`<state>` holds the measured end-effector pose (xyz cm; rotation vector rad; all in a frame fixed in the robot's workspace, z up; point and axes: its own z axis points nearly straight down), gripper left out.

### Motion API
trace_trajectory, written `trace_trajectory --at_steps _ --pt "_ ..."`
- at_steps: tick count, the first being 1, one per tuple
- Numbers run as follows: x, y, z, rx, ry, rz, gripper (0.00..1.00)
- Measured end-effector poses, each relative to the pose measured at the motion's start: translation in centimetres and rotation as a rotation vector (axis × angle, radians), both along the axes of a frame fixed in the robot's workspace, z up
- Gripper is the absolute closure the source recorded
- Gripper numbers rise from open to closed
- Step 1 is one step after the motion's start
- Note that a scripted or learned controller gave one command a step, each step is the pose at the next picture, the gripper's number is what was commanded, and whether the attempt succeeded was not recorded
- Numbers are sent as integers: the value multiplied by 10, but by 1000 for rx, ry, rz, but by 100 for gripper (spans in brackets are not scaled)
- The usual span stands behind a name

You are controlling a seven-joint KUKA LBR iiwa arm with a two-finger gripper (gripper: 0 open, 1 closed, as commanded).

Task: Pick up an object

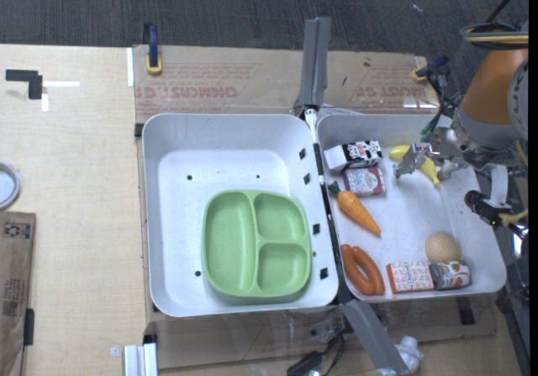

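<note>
Two white bins are seen side by side on the table (67, 198). The left bin (168, 198) holds a green divided plate (256, 244). In the right bin (479, 240) lie a carrot (359, 210), a sausage pair (362, 270), an egg-like ball (442, 246), small cartons (410, 277) and a yellow banana (420, 162) at the far side. The hand (418, 160) is placed right at the banana; whether it is wide, narrow or gripping cannot be told.
</note>
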<state>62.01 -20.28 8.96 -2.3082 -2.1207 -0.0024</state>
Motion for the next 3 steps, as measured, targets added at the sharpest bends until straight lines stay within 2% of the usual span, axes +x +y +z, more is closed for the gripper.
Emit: trace_trajectory --at_steps 1,2,3 --pt "0 -1 7 -2 2 -1 100" --pt "24 24 1 -8 1 63 100" --pt "21 60 109 -8 0 -90 100"
